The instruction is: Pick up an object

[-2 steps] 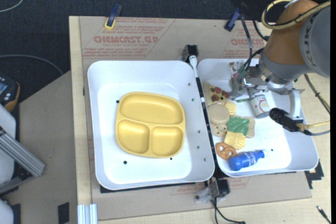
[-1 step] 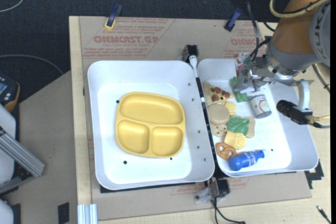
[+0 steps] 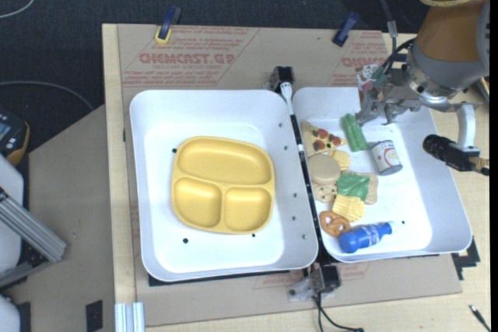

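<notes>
From the overhead camera view, the gripper [image 3: 379, 110] hangs over the back of the right bin [image 3: 436, 233], just beside the upper end of the green stick-shaped toy [image 3: 354, 133], most likely because that piece and the small can [image 3: 386, 156] lie a little apart from the crowded pile of toy food and so offer an easier pick; whether the fingers are spread or closed I cannot tell at this size, and nothing shows between them. The left bin [image 3: 148, 190] carries a yellow divided plate [image 3: 223, 184], lying flat, probably as the place for picked things, while the blue bottle [image 3: 364, 236] rests on its side near the front of the right bin.
</notes>
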`<state>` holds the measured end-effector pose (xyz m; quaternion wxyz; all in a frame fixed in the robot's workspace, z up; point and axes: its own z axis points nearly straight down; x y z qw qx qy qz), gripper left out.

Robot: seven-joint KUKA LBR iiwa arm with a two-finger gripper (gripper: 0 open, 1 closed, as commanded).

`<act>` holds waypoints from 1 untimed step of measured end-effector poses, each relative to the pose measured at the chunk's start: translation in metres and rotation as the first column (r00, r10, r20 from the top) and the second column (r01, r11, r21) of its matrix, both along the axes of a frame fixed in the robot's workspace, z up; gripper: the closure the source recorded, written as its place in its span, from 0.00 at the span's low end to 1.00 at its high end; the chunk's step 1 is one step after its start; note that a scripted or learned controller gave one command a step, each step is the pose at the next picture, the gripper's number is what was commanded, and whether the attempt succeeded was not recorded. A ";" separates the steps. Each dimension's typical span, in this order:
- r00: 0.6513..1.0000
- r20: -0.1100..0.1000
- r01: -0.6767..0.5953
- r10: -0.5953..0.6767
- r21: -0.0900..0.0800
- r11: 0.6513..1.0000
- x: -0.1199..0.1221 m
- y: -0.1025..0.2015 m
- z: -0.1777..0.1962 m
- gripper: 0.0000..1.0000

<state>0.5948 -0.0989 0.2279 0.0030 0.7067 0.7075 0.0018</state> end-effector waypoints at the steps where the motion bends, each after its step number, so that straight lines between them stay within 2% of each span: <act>1: 1.000 -0.003 -0.005 0.005 0.003 1.000 0.007 0.056 0.008 1.00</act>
